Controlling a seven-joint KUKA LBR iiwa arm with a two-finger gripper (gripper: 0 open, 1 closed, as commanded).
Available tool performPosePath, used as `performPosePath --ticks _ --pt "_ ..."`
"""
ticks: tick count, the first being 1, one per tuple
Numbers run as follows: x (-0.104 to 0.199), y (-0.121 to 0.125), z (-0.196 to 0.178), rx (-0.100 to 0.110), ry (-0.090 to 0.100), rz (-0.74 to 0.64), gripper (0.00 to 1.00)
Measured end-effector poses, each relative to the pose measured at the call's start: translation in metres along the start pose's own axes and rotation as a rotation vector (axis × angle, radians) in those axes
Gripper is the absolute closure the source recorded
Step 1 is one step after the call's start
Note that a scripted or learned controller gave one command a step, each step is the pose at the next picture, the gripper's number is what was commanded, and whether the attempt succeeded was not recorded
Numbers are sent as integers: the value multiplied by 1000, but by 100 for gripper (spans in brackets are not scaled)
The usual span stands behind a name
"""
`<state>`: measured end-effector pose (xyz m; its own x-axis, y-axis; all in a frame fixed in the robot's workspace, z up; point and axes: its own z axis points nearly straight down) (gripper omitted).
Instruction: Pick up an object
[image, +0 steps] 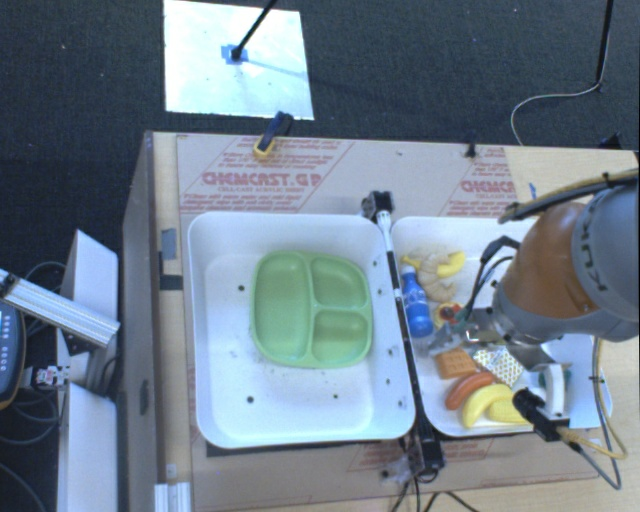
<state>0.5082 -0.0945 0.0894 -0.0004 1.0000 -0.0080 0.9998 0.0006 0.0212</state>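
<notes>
Camera view looks down on two shallow white bins set side by side on a bench. Left bin (230, 420) carries a pale green divided plate (310, 308), with three compartments, lying flat near its middle.

Right bin (440, 425) holds a cluster of small toy foods. A blue bottle (416, 305) with a white cap lies along the bin's left wall, cap toward the far side. Beyond it, near the far wall, sits a yellow banana-like piece (442, 264) with a paler bit against it. Toward the near edge lie a tan square cracker (451, 361), an orange-red sausage shape (468, 388) just beside it, and a bright yellow banana (492, 405) touching the sausage on its near side. A silvery perforated item (498, 363) rests just right of the cracker.

The grey arm with its orange band (545, 270) reaches in from the right and hangs over the right bin. Its gripper (462, 322) sits low between the blue bottle and the cracker, near a small reddish piece. The tip is dark and partly blurred, so I cannot tell how wide it stands, nor whether anything is caught in it.
</notes>
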Motion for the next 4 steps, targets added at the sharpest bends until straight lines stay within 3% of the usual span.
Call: performPosePath --ticks 1,2,3,4 --pt "0 1 -11 -3 0 0 100" --pt "0 1 -10 -2 0 -1 0" --pt "-16 72 7 19 7 -3 0" --pt "-17 113 7 19 7 -4 0"
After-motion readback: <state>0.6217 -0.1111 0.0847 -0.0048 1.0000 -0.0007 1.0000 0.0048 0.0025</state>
